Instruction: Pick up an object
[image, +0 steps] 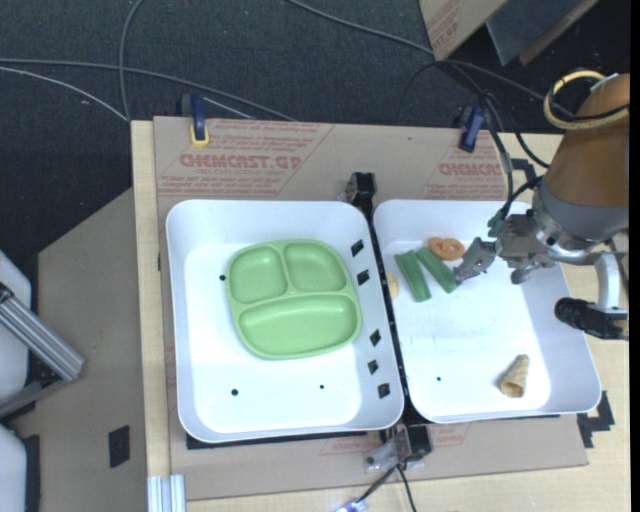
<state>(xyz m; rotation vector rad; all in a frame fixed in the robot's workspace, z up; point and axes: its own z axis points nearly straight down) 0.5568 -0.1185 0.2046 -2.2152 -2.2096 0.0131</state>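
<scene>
The left shallow white bin (195, 330) holds a green three-compartment plastic plate (293, 298). The right white bin (560, 375) holds two green sticks (424, 272), an orange piece (446, 246), a tan cone (514, 376) and the hand (497, 262), fingers spread, holding nothing.

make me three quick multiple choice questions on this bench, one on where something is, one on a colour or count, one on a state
1. Where does the green divided plate lie?
A. in the left bin
B. in the right bin
C. on the cardboard outside the bins

2. How many compartments does that plate have?
A. two
B. three
C. five

3. How does the beige cone lie?
A. between the gripper's fingers
B. on top of the green sticks
C. loose on the right bin's floor, apart from the gripper

Answers: 1 A, it sits within the left bin. 2 B, two small sections above one long one. 3 C, it rests near the front of the right bin, while the gripper is up by the green sticks.
</scene>
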